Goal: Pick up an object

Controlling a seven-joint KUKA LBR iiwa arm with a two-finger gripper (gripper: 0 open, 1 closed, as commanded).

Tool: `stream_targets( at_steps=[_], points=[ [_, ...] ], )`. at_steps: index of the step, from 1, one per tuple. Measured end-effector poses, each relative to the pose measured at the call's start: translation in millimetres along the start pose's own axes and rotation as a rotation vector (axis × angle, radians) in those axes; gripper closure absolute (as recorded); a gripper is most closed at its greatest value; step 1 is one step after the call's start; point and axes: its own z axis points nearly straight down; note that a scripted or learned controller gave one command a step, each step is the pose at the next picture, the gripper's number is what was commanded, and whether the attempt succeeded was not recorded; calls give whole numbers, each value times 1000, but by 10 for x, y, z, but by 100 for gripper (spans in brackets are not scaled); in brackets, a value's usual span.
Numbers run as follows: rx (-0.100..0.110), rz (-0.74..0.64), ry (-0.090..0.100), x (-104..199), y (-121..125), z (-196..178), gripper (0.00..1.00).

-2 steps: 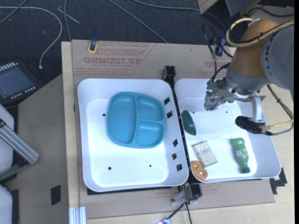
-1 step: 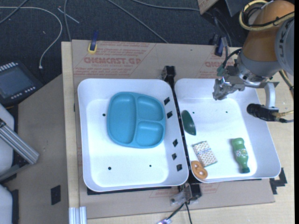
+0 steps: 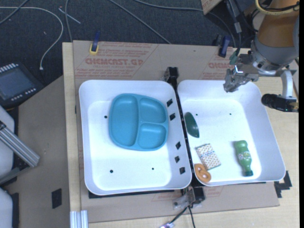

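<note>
Gripper (image 3: 233,83) hangs over the far edge of the right bin (image 3: 266,127); whether it is wide or narrow cannot be told, and nothing is seen in it. At that bin's near left corner lies an orange ring-shaped piece (image 3: 203,174), with a patterned packet (image 3: 208,156) just beyond it. A green bottle (image 3: 243,157) lies toward the near right edge. A dark green piece (image 3: 191,124) rests against the left wall. A blue divided plate (image 3: 139,121) sits in the left bin (image 3: 95,146).

Blue plate (image 3: 138,122), green bottle (image 3: 243,157), white bins (image 3: 95,165).
</note>
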Motion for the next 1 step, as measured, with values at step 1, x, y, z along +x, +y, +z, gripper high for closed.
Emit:
stream_targets(
  at_steps=[1],
  points=[
    [10, -4, 4, 551, -7, 155, 100]
  ],
)
